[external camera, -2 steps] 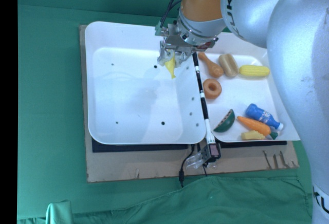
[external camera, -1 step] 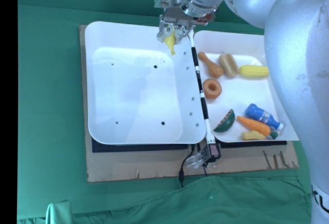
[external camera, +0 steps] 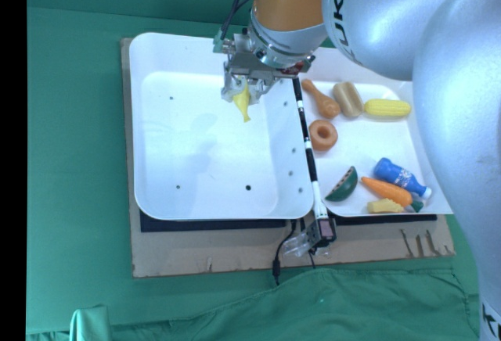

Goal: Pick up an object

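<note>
Yellow banana [external camera: 243, 104] hanging between my fingers [external camera: 242, 91], pinched at its top, upper middle of frame, hovering above the left bin [external camera: 196, 175]; tip dangling down since I'm gripping one end.

fingers [external camera: 243, 89] clamp yellow toy [external camera: 243, 103] | above left bin [external camera: 156, 175] | right bin [external camera: 352, 152]: toy foods

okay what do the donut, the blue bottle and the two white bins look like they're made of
Donut: probably moulded plastic, an even orange-brown with a slight gloss, so likely a toy.
Blue bottle: also looks like toy plastic, with a shiny blue body and a printed label.
Left bin and right bin: smooth white trays with rounded rims, probably plastic, though coated metal can't be ruled out.
</note>
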`<state>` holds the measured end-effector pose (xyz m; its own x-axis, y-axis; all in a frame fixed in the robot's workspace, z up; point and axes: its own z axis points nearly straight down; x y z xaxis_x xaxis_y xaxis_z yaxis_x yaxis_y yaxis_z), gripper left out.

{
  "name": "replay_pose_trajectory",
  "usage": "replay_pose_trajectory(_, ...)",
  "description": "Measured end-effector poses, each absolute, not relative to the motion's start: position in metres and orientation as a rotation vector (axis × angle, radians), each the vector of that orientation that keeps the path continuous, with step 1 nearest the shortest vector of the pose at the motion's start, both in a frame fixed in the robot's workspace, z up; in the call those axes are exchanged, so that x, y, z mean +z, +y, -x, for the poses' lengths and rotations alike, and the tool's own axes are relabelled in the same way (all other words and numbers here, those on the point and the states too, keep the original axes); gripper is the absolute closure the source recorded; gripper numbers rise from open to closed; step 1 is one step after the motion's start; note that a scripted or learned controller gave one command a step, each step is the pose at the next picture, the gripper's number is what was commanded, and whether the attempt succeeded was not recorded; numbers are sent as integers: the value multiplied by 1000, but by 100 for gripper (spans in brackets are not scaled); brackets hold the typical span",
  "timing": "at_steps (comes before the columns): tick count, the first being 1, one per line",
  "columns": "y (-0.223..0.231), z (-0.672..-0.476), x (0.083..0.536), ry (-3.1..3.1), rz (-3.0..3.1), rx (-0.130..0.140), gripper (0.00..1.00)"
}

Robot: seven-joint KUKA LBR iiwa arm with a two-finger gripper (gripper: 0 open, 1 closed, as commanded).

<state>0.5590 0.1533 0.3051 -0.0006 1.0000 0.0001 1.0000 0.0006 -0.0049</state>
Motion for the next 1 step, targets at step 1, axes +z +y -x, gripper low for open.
replay_pose_trajectory(1,159,-485,296,-2217,2221,9,100)
